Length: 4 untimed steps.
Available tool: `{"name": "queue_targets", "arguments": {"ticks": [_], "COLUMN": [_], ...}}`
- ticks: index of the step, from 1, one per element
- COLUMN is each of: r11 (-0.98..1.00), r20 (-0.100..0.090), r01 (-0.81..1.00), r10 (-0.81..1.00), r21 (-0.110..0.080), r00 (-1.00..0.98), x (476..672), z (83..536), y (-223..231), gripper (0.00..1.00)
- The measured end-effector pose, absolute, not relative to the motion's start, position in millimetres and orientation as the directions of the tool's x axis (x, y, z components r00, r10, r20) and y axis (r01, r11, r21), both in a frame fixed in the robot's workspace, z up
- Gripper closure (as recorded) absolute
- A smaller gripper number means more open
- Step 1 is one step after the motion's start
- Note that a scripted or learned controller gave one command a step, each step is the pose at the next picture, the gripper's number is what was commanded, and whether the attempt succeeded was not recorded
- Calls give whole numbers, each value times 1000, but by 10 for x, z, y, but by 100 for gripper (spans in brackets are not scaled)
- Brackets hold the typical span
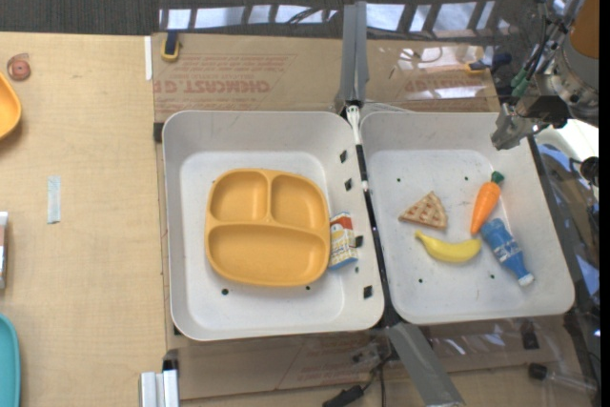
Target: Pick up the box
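The box (343,241) is a small carton with red, white and blue print. It lies in the left bin (191,300), wedged between the right rim of the yellow divided plate (268,227) and the bin's right wall. My gripper (507,131) hangs over the far right corner of the right bin (543,300), well away from the box and above the carrot. I see nothing in it.
In the right bin lie a waffle wedge (425,211), an orange carrot (485,203), a banana (450,248) and a blue bottle (505,250). A metal divider (353,62) runs behind the two bins. Cardboard covers the bench behind the left bin.
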State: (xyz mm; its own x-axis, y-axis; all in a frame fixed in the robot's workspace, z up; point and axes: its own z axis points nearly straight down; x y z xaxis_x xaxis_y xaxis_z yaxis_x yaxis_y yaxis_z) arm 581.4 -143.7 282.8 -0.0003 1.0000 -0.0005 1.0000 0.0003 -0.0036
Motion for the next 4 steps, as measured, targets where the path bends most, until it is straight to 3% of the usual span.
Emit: {"name": "queue_targets", "arguments": {"ticks": [1, 2, 3, 4], "r11": [162, -168, -631, -870], "r20": [0, 0, -3, -5], "r01": [987, 986, 775, 492], "r10": [987, 986, 775, 492], "r21": [-2, -4, -5, -2], "r00": [-162, 168, 631, 870], "x": [5984, 5539, 5189, 5416], "z": [1156, 907, 902, 902], "y": [-1168, -1019, -935, -1023], "gripper": [0, 0, 0, 0]}}
